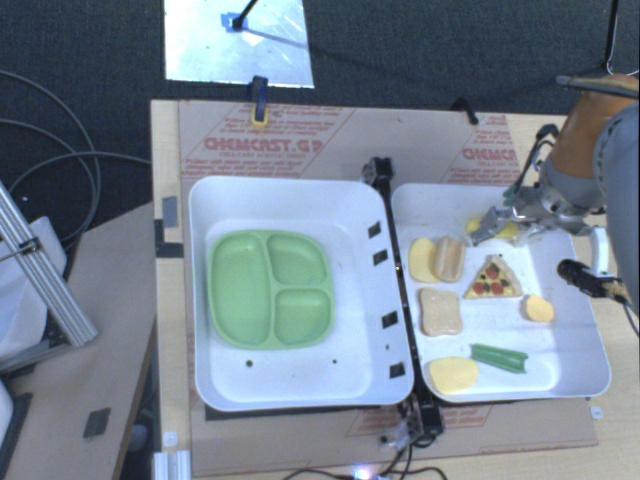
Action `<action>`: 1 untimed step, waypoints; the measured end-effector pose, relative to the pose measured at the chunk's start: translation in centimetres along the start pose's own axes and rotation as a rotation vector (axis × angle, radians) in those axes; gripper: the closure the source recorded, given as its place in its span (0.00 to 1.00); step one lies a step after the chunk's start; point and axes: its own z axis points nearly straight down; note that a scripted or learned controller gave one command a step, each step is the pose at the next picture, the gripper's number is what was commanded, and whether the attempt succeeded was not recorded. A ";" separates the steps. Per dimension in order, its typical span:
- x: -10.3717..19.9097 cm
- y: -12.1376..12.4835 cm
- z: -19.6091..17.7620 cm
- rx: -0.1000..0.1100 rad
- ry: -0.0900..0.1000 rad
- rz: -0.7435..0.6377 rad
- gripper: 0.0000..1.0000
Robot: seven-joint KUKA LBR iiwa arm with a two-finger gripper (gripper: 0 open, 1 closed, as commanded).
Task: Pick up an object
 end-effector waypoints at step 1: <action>-0.1 0.1 -1.4 -0.011 -0.008 -0.005 1.00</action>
